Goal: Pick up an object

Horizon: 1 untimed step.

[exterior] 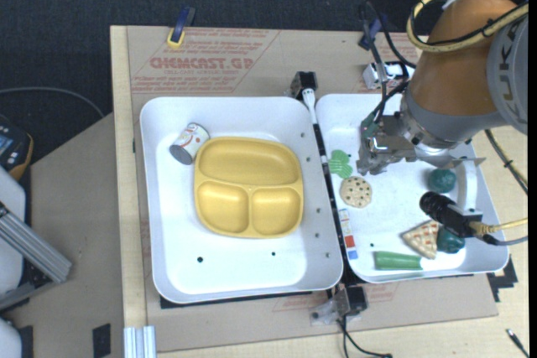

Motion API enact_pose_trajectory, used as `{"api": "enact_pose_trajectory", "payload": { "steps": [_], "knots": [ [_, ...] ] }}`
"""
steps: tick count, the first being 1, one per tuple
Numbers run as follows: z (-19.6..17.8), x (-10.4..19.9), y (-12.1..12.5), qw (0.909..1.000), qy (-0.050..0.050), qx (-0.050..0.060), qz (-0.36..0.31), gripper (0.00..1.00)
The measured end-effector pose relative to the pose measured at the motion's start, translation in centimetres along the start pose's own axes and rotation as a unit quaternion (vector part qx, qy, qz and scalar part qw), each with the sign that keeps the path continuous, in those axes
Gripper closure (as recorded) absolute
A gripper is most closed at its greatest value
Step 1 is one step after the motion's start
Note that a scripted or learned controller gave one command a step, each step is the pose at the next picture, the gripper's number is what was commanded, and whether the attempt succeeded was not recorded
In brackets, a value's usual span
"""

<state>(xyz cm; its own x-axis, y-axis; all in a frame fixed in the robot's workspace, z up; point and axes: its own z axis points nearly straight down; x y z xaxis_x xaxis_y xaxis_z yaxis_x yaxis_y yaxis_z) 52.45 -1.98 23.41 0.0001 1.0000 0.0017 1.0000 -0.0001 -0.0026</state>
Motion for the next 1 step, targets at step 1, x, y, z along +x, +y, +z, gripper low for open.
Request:
{"api": "enact_pose_trajectory", "payload": {
  "steps": [1],
  "knots": [
    [1.99, 0.03, 0.39, 1.0000, 0.000, 0.001, 0.000, 1.00]
  ]
}}
